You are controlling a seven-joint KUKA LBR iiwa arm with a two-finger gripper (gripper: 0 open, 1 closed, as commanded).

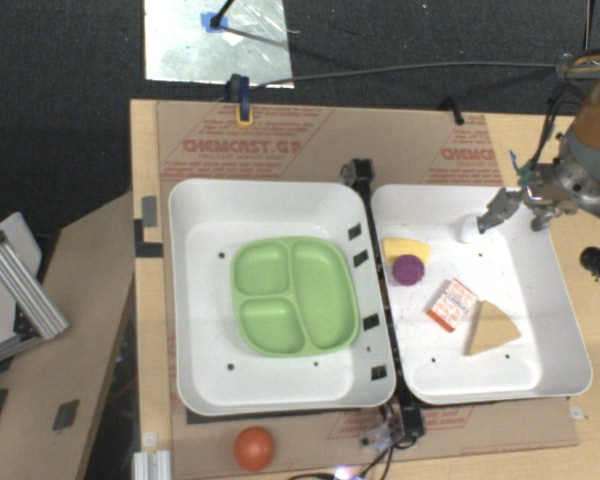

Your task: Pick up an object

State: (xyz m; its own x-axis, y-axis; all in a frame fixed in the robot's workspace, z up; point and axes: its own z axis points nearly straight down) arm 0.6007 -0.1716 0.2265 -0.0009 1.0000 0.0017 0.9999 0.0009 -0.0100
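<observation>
Smooth, slightly glossy white plastic on both bins (280, 203). Matt green plastic on the divided tray (295, 296). Raw cardboard with red print under it all (310, 133). Crinkly shiny foil sheet up top (215, 28). Bare metal on the claw (515, 208).

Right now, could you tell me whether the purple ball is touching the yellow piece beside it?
Touching. The camera view shows the purple ball overlapping the lower edge of the yellow piece, with no gap between them.

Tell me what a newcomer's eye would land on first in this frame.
The green divided tray lying in the left bin stands out most. In the right bin lie a purple ball, a red packet and a tan wedge. An orange ball sits on the bench in front of the bins.
</observation>
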